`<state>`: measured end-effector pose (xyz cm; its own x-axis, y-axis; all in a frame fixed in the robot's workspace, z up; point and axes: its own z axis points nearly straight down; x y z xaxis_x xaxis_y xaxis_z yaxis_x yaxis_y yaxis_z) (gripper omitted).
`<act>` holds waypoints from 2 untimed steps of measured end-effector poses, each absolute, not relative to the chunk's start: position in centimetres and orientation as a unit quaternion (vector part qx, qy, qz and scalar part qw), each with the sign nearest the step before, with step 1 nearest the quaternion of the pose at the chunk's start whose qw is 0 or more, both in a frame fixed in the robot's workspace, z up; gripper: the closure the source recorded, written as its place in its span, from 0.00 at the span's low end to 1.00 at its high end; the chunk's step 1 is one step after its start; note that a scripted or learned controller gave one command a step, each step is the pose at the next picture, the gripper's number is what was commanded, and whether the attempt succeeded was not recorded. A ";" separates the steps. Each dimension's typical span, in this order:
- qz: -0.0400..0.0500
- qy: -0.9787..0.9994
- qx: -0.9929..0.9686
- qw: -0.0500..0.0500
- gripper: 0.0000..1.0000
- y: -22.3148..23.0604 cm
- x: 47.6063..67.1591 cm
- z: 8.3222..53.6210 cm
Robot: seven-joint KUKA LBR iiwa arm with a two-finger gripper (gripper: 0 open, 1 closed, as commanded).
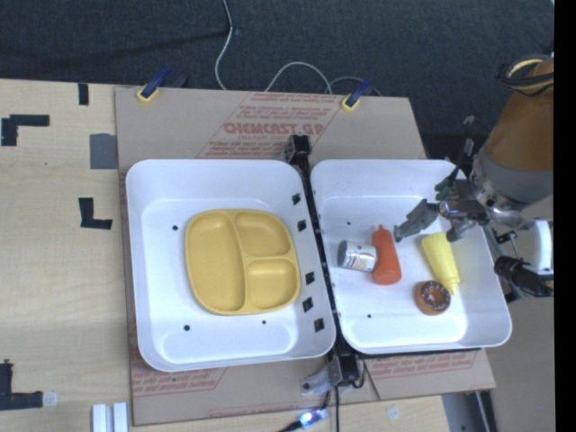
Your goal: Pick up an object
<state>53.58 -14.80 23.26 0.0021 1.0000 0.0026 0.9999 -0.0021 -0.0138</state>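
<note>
Objects for picking lie in the right bin (353, 327): a small can (357, 257) on its side with a label too blurred to read, an orange-red bottle (386, 256) touching the can's right end, a yellow bottle (441, 259) further right, and a brown doughnut (433, 297) just below the yellow bottle's lower end. The orange-red bottle lies with its narrow top toward the far wall of the bin.

The tool (436, 224) hangs over the right bin's upper right part, between the tops of the two bottles, with one dark finger (411, 222) reaching out left toward the orange-red bottle. Its fingers look spread, and nothing sits between them. The arm (522, 142) above it is grey with an orange band.

The left bin (144, 205) holds a yellow plate (241, 261) with three compartments, lying flat near the bin's middle.

Both bins rest on a cardboard sheet (261, 129) on the tabletop (54, 241). Red printing on the sheet, seen upside down, appears to read "CHEMCAST GP"; smaller lines around it are illegible. Blue-and-yellow clamps (154, 84) grip the sheet's far edge, and a white cable (297, 68) loops behind it.
</note>
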 end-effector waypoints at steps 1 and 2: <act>0.001 -0.708 -0.707 0.001 0.00 -14.8 53.8 23.9; 0.002 -0.707 -0.707 0.003 0.00 -14.3 54.0 17.5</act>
